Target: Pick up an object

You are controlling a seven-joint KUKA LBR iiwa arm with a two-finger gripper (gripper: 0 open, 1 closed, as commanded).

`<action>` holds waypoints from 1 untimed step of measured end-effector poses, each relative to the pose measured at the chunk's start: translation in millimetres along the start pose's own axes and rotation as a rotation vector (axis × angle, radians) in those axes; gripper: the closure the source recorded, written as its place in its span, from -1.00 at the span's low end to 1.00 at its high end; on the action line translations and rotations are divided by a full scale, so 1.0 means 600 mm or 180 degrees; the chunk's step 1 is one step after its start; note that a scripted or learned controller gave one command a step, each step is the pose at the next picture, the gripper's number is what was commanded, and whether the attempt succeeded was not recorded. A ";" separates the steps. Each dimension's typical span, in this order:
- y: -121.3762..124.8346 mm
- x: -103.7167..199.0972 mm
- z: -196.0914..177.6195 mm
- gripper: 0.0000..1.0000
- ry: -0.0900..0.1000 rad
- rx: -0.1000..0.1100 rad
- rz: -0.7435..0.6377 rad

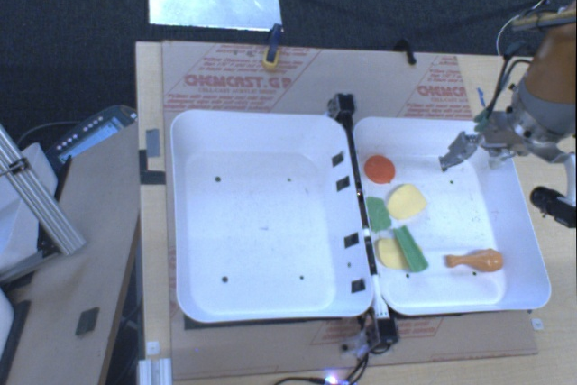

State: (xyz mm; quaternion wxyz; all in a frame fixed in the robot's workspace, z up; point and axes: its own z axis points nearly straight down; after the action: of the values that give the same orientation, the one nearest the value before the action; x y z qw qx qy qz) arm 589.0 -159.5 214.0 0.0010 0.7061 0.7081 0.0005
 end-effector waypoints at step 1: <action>0.027 0.134 0.226 -1.00 0.0010 0.0011 -0.0027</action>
State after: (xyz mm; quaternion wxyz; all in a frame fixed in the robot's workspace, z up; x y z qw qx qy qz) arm 605.0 -79.2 78.6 -0.0013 0.7031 0.7111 0.0004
